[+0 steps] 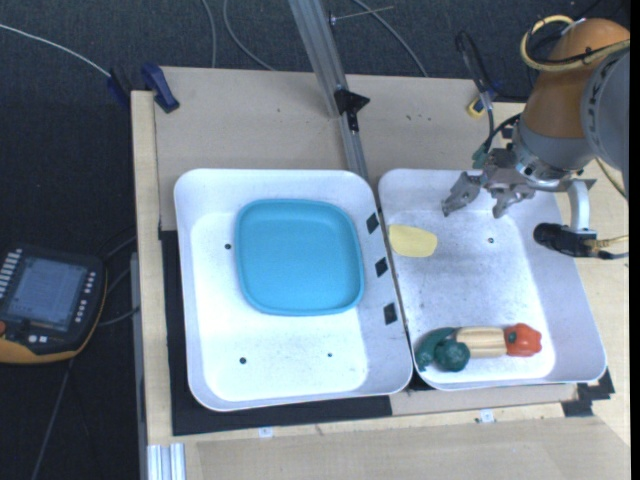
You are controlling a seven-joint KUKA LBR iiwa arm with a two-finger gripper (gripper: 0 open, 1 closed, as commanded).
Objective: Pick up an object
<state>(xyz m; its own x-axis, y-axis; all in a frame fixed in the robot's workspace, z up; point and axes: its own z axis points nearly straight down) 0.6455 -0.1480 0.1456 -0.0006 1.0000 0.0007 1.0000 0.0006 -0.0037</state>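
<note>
The gripper (480,200) hangs over the far end of the right bin (560,298) with its two fingers spread open and nothing between them. Nearest it, a yellow piece (412,240) lies by the bin's left wall, and at the near end a wooden toy (482,343) with a green end and a red end lies flat, its long axis running left to right, green end pointing left. The left bin (200,298) holds a blue plate (298,256); both bins sit on the pale wooden bench (250,118), with dark carpet, cables and a handheld control pendant (45,303) on the floor around it.

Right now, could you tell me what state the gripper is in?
Gripper: open, fingers spread, holding nothing, above the far end of the right bin.
</note>
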